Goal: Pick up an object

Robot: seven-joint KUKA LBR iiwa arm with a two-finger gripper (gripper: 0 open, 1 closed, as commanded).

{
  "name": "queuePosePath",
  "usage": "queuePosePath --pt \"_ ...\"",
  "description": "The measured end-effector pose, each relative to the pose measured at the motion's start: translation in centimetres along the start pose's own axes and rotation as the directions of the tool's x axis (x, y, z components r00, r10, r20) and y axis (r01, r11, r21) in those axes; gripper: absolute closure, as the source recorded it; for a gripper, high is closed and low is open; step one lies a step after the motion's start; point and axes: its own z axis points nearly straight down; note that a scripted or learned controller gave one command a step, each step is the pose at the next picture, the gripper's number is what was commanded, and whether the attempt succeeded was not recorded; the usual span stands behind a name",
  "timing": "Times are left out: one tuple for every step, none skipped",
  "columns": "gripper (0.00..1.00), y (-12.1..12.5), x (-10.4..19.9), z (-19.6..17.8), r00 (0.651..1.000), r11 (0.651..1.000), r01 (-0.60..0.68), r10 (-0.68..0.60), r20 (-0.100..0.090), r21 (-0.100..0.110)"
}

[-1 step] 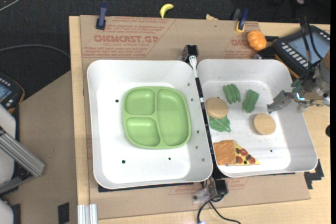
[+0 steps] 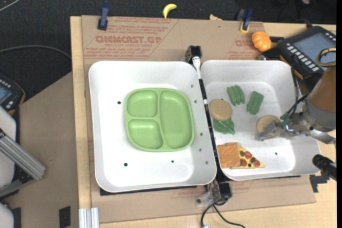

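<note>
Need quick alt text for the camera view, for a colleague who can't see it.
The gripper reaches from the right into the right bin, beside a tan round piece, among green pieces, another tan disc and a pizza slice. The left bin holds a green divided plate.

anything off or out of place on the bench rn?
Two toy items sit outside the bins on the bench's far edge: a small orange fruit beyond the right bin, and a yellow banana behind the left bin. The green divided plate lies flat. Nothing looks spilled or damaged.
</note>
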Motion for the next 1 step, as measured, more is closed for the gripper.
queuePosePath --pt "0.00 7.30 -0.50 0.35 1.000 1.000 0.011 -0.011 -0.011 -0.007"
